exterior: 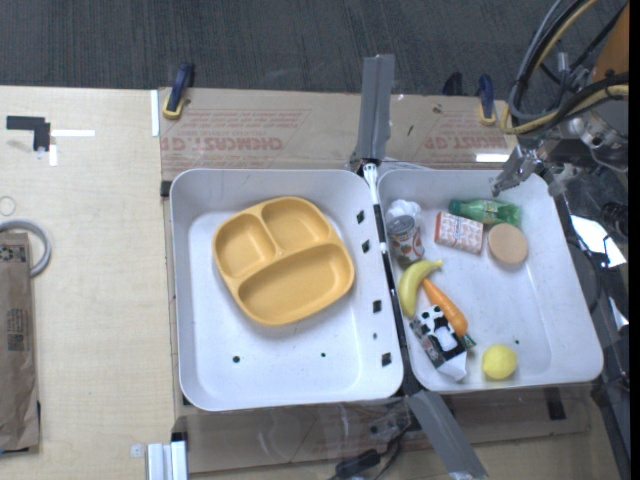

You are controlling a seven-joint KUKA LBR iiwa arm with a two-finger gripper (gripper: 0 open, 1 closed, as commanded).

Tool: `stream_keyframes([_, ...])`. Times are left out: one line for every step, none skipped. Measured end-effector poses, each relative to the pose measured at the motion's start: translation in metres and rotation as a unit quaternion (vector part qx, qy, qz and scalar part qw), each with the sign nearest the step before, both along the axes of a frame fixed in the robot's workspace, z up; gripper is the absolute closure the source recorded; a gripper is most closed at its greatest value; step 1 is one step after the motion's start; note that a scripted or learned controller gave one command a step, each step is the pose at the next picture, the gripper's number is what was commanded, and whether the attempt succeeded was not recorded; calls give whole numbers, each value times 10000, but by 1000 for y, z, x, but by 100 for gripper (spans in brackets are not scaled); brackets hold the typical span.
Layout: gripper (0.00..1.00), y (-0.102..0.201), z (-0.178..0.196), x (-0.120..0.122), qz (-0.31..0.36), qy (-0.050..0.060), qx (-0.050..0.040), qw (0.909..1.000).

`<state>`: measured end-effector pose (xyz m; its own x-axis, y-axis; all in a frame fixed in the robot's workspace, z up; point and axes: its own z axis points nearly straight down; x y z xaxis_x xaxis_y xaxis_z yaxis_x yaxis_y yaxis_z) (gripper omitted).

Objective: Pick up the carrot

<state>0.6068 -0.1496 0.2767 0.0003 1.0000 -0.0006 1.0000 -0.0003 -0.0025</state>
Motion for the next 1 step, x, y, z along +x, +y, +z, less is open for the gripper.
stream_keyframes([0,-17,-71,-8,1709,-9,-2,9853])
